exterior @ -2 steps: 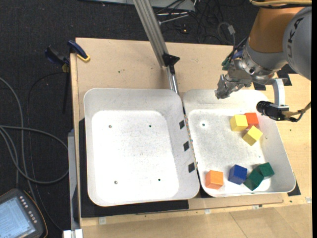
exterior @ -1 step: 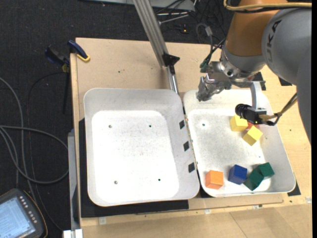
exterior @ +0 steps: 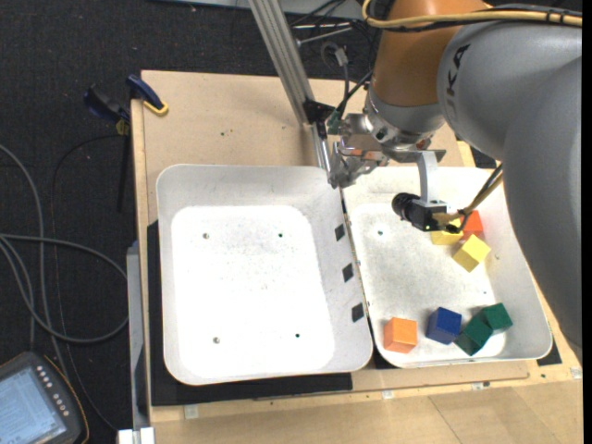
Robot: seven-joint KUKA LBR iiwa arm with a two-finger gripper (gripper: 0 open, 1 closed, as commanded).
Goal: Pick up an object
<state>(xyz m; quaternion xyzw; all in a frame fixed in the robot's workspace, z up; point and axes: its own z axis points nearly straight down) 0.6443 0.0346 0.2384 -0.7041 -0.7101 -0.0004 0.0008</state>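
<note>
The grey arm (exterior: 518, 91) takes up the upper right, with its orange band (exterior: 421, 40) above the wrist. Dark lettering runs down the grey casing just beside the band, but it is too skewed to read with confidence.

The tan surface (exterior: 231, 118) carries two shallow white bins. The left bin (exterior: 245, 271) has a speckled floor. The right bin (exterior: 388, 266) holds all the loose blocks.

The gripper (exterior: 350, 166) hangs over the far end of the strip where the two bins meet, at the right bin's top left corner. From this angle it cannot be told how far open it is, and nothing can be seen in its hold.

The blocks lie well apart from the gripper. A yellow block (exterior: 470, 252) sits by the right wall, with a red block (exterior: 473, 221) just behind it. Along the near edge, from left to right, are an orange block (exterior: 400, 333), a blue block (exterior: 444, 325) and two green blocks (exterior: 486, 328) touching each other.

A blue and yellow clamp (exterior: 139, 95) grips the surface's far left corner.
</note>
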